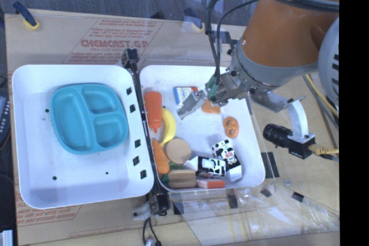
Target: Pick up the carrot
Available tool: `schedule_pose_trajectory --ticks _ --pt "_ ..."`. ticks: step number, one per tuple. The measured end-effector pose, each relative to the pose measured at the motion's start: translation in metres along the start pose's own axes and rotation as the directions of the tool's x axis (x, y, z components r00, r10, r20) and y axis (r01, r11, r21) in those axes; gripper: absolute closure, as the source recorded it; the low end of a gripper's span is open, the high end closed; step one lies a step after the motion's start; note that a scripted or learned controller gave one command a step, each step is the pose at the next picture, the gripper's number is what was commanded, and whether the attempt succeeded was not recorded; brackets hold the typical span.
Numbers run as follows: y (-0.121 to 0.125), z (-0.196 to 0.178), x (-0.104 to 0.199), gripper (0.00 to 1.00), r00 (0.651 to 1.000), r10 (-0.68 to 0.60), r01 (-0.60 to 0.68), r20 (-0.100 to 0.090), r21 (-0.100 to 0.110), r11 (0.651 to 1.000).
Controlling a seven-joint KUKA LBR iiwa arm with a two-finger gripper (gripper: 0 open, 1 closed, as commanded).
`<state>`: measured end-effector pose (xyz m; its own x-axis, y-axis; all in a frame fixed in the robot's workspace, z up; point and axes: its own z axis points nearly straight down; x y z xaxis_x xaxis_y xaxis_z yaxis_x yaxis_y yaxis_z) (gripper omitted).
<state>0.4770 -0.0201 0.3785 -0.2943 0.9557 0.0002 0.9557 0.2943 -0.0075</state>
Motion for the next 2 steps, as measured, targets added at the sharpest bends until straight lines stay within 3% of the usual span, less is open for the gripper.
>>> schedule_pose_trajectory --ticks 1,2 --pt "0.013 0.042 -0.025 0.00 0.992 -0.130 0.130 0.002 0.004 0.992" --pt "0.032 0.084 -0.035 0.00 0.998 -0.060 0.060 -0.001 0.004 0.998"
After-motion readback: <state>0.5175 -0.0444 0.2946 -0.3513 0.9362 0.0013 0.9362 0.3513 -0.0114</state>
